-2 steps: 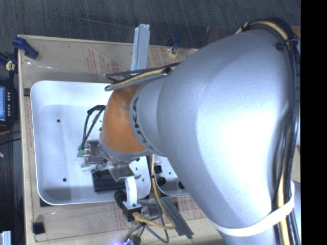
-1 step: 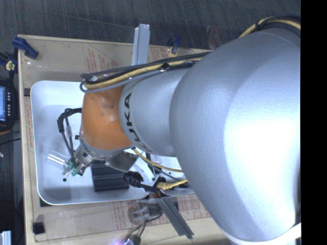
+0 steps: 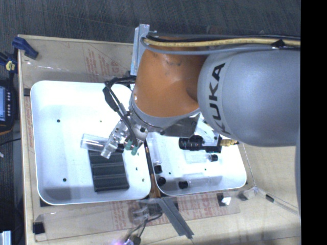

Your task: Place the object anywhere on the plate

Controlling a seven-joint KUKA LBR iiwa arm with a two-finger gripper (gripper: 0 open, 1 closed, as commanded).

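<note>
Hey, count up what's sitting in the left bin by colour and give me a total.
Black: 1, the ribbed block
Clear: 1, the see-through piece beside the end effector
Total: 2 things in the left bin

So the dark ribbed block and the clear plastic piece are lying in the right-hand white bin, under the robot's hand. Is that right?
Not quite. The camera view shows the dark ribbed block and the clear plastic piece lying in the left-hand white bin, not the right-hand one. The rest holds: they sit under the robot's hand, with the gripper just above them.
</note>
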